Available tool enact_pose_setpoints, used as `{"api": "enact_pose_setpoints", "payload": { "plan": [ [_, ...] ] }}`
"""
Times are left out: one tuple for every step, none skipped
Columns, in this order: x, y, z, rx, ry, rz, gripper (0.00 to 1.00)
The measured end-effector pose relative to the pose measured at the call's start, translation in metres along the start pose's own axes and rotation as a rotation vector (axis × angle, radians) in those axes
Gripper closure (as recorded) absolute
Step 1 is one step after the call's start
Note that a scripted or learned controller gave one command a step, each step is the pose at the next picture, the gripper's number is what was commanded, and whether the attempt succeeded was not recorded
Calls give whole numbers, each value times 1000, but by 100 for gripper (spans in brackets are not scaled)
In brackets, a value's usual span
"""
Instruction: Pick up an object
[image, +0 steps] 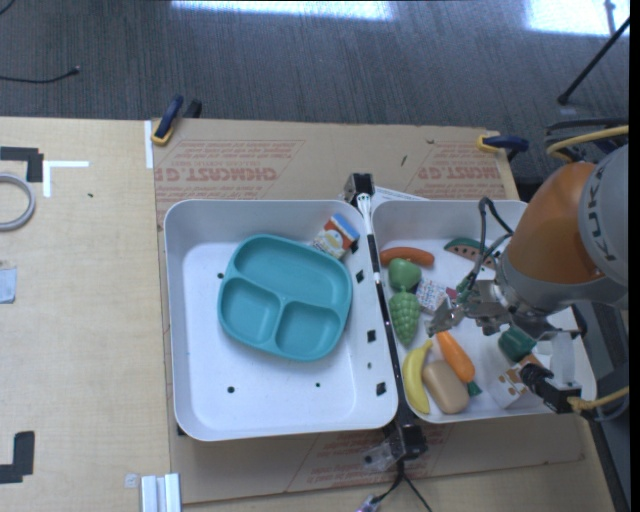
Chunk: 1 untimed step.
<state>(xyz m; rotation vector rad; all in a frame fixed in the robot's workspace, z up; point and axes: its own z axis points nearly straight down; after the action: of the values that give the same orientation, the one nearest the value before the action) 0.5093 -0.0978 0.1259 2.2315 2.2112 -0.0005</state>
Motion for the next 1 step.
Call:
{"api": "enact_pose_setpoints", "payload": {
  "plan": [
    [3, -9, 34, 1, 1, -5, 0]
  ]
}}
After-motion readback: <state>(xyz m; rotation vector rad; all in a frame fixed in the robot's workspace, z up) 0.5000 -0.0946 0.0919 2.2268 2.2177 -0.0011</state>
